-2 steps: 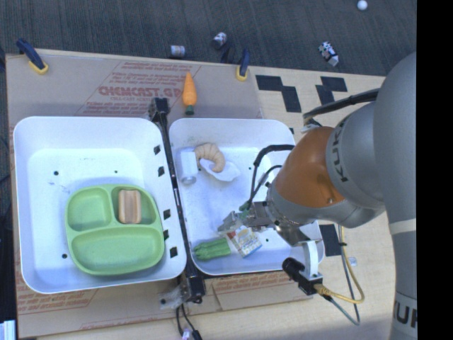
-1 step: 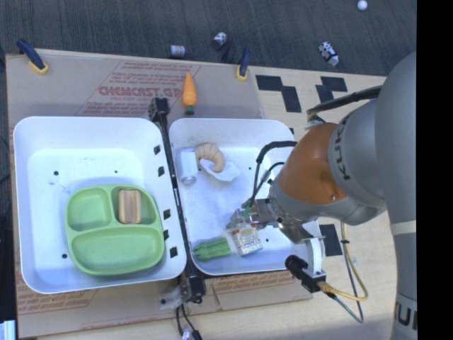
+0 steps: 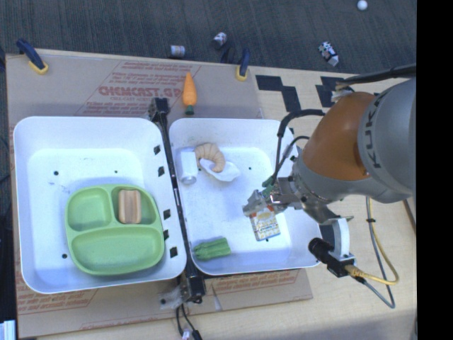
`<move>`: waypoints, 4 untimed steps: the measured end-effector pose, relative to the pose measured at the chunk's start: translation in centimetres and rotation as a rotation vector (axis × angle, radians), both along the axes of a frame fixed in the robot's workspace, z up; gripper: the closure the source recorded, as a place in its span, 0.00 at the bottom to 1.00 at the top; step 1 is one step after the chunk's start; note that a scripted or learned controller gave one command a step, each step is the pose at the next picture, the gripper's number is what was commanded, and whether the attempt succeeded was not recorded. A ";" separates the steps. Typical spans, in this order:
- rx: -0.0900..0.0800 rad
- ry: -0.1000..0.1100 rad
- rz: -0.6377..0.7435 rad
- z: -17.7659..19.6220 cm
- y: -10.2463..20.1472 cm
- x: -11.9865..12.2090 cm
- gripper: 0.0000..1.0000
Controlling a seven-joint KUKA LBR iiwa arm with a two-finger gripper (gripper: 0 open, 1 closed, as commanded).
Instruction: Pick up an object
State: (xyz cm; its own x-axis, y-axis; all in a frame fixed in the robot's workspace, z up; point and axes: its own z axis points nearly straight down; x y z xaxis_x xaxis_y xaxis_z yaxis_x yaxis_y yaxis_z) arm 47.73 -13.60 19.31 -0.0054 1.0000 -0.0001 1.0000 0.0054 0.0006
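Note:
My gripper (image 3: 259, 210) hangs over the right part of the right bin (image 3: 233, 129), below the grey arm with its orange band. A small white packet with a red and yellow label (image 3: 265, 227) sticks out from under the fingers, tilted, with its top edge pinched between them. Also in this bin are a tan croissant-shaped toy (image 3: 211, 156) on a white scrap (image 3: 225, 173), a small silver can (image 3: 187, 167) lying by the left wall, and a green ribbed piece (image 3: 212, 248) near the front edge.
The left bin (image 3: 35, 140) holds a green divided plate (image 3: 113, 243) with a tan block (image 3: 129, 205) in one compartment. An orange carrot toy (image 3: 189, 91) lies on the cardboard behind the bins. A black divider clip (image 3: 160, 108) joins the bins.

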 end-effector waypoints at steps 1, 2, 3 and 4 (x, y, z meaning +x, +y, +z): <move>0.000 -0.002 0.006 1.0 0.0 0.2 1.00; 0.000 -0.004 0.011 2.1 0.0 0.3 1.00; -0.001 -0.007 0.017 3.1 0.0 0.5 1.00; -0.001 -0.009 0.024 4.2 0.0 0.6 1.00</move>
